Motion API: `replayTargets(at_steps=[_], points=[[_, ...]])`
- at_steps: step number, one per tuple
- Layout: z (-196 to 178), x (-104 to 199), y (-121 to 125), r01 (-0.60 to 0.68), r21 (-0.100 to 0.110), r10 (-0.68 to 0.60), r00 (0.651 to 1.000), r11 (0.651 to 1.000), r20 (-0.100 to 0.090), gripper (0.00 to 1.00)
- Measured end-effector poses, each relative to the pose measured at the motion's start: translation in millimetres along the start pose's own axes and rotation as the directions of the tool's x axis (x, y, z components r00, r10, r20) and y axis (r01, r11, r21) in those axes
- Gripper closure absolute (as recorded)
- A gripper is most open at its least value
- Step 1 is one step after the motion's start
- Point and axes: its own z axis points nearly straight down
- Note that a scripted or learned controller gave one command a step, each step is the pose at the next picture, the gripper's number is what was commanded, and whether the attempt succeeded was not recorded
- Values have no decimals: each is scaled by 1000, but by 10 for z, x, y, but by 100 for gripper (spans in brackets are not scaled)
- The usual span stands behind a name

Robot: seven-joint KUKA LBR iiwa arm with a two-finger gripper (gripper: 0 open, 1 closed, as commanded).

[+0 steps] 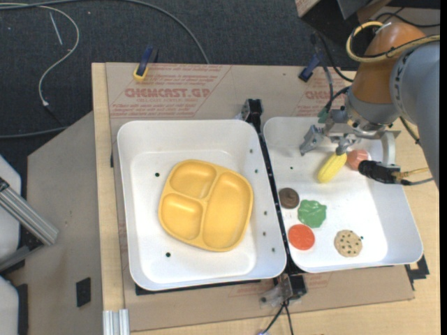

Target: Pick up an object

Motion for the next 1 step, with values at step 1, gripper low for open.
replayTargets(at_steps=[1], points=[[-126,3,7,0,-3,0,1000,1000,0,100]])
